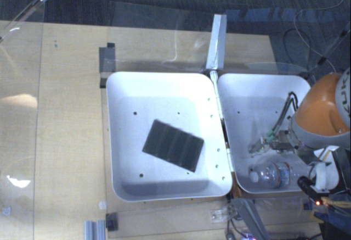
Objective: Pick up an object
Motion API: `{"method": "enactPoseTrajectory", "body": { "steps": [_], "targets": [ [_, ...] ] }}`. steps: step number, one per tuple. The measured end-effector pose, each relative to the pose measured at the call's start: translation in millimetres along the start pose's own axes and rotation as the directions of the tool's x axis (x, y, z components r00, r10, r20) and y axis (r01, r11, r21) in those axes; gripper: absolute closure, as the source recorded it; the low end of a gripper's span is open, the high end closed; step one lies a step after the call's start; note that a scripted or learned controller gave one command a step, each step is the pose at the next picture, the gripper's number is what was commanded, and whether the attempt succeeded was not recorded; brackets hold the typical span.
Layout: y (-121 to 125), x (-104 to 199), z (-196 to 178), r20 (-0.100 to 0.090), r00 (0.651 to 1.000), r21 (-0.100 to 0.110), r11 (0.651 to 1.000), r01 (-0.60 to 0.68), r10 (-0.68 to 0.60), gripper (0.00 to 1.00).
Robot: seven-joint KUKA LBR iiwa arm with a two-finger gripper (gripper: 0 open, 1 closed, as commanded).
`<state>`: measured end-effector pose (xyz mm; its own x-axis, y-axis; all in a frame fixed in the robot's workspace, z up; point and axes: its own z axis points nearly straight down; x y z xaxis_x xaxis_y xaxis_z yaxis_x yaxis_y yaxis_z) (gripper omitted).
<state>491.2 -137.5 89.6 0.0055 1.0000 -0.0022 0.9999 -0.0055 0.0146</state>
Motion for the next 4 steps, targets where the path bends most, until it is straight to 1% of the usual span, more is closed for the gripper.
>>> {"method": "enactPoseTrajectory", "body": {
  "steps": [1, 2, 3, 4],
  "targets": [
    [107, 36, 3, -0.003, 0.999, 0.003, 0.999, 0.034, -0.034, 0.00],
    [138, 31, 3, -0.002, 0.990, 0.004, 0.990, 0.144, -0.144, 0.00],
    [180, 11, -11, -0.001, 1.000, 0.005, 1.000, 0.002, -0.002, 0.00],
    [35, 6, -79, 0.000, 0.985, 0.010, 0.985, -0.171, 0.171, 0.00]
  ]
}}
